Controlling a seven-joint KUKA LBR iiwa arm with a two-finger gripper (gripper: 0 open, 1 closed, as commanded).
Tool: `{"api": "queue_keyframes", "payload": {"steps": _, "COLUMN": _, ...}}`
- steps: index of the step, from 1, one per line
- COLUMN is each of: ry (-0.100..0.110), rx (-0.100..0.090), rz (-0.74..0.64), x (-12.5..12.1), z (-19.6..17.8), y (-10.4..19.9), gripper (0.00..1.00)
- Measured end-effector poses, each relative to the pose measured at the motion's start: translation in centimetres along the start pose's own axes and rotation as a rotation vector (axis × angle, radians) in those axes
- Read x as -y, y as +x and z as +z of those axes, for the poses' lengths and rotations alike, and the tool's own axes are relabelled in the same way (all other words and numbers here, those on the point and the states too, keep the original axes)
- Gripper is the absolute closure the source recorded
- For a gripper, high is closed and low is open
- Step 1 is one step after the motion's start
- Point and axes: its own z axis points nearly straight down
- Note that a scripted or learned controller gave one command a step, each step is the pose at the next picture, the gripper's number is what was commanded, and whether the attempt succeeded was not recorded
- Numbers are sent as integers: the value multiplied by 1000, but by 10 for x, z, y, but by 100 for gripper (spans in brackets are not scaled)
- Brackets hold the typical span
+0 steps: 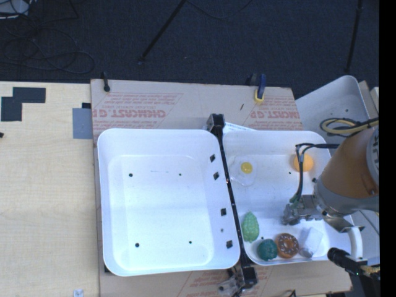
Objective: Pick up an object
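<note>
I count two white bins side by side: the left bin (124,159) and the right bin (272,156), joined along a black divider strip (221,178). In the right bin I make out five loose things. A small yellow piece (247,167) lies at about ten o'clock of that bin's floor, an orange ball (303,162) at about one o'clock, just beside a black cable. Along the near edge, around six o'clock, sit a light green oblong object (250,226), a dark teal round object (267,249) and a brown ring-shaped object (286,245); the teal and brown ones touch or nearly touch. A pale, clear-looking item (312,240) lies just at three o'clock of the brown ring.

My one arm (349,172) comes in from three o'clock, and its gripper (297,212) hangs over the right bin, above the brown ring and apart from it. I cannot tell how the tool is set.

The bins rest on a cardboard sheet (185,107) clipped at twelve o'clock, over a light wood bench (43,197); dark carpet (185,30) with cables lies beyond.
</note>
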Motion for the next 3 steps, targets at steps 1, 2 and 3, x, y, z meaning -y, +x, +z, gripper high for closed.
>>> {"api": "queue_keyframes", "payload": {"steps": 1, "ry": -2, "rx": -1, "rz": 0, "x": 8, "z": 0, "y": 47, "gripper": 100}}
{"api": "queue_keyframes", "payload": {"steps": 2, "ry": -1, "rx": -2, "rz": -1, "x": -51, "z": 0, "y": 53, "gripper": 100}}
{"api": "queue_keyframes", "payload": {"steps": 3, "ry": -9, "rx": -3, "rz": -7, "x": -100, "z": -106, "y": 121, "gripper": 100}}
